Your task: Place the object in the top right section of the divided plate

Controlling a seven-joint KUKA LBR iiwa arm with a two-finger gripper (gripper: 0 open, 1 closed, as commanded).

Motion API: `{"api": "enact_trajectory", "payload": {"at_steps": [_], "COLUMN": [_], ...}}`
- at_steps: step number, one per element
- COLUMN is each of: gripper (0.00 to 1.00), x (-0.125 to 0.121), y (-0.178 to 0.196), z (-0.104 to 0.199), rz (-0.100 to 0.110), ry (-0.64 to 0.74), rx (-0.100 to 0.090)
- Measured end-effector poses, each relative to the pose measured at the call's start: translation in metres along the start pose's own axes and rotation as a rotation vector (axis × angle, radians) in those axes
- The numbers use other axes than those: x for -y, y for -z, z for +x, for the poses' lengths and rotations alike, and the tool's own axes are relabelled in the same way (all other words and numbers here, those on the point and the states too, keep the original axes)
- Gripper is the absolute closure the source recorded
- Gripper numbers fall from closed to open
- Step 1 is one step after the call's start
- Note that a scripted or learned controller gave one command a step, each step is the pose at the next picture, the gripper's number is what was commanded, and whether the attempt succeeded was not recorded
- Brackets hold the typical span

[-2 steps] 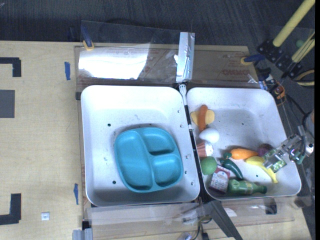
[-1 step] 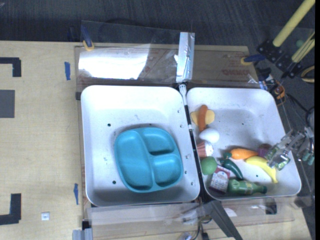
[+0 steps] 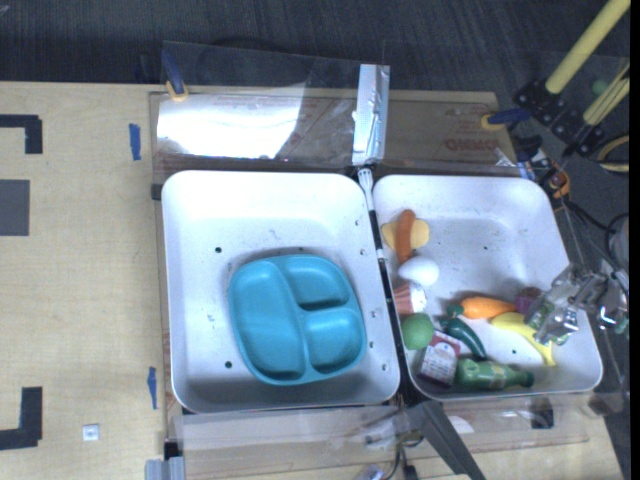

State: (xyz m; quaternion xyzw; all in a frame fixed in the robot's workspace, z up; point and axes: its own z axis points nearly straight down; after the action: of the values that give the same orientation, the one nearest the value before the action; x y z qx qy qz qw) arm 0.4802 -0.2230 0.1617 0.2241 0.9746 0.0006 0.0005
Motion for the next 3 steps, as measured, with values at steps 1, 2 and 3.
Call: {"api": "enact_trajectory", "payload": {"at_steps": [1, 2, 3], "gripper": [1.0, 1.0, 1.0], "x": [0.0, 0.0, 0.0], "y": [0.02, -0.028, 0.032], "z": [-0.001, 0.0, -0.001], "rz": [0.0, 0.0, 0.001], "ry": [0.141, 0.344, 0.481], "rx": [0.007, -0.001, 0.007]}}
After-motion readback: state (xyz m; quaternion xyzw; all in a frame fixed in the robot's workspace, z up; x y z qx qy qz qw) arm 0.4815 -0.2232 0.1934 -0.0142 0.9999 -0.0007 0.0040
